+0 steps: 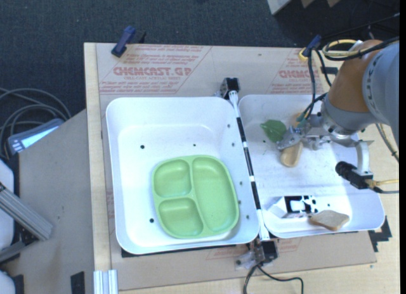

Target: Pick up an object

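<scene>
My gripper [297, 138] reaches into the right bin [355, 188] from the right, low over its far half. Right under its tip lies a tan rounded piece [291, 154], and the tip looks to be touching or just above it. A green leafy item [275, 128] rests just left of the gripper near the bin's far wall. A tan bread-like slice [329, 219] lies at the bin's near edge beside a black-and-white card [298, 204]. Nothing is visibly held between the fingers.
The left bin [127, 134] holds a light green divided plate [193, 196] in its near half. A black divider rail [246, 159] runs between the two bins. Cables [380, 185] trail off the arm at the right edge.
</scene>
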`<control>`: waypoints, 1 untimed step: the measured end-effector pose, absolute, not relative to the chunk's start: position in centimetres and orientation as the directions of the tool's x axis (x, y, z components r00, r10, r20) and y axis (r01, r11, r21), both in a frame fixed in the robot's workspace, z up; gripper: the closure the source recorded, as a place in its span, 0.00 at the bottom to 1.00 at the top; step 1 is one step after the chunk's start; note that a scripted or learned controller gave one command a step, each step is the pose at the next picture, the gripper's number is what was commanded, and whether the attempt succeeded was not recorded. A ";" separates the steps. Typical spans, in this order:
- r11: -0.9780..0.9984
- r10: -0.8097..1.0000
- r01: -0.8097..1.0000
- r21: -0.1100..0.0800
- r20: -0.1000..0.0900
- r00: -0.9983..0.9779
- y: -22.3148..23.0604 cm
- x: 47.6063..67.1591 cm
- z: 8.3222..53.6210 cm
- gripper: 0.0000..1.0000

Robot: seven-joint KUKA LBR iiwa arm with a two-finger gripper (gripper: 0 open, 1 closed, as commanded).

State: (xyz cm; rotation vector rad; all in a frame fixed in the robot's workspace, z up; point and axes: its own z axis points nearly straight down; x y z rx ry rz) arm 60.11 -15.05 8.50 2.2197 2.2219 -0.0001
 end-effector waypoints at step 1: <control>0.001 1.000 1.000 -0.002 0.002 -0.001 -10.6 57.8 8.4 0.00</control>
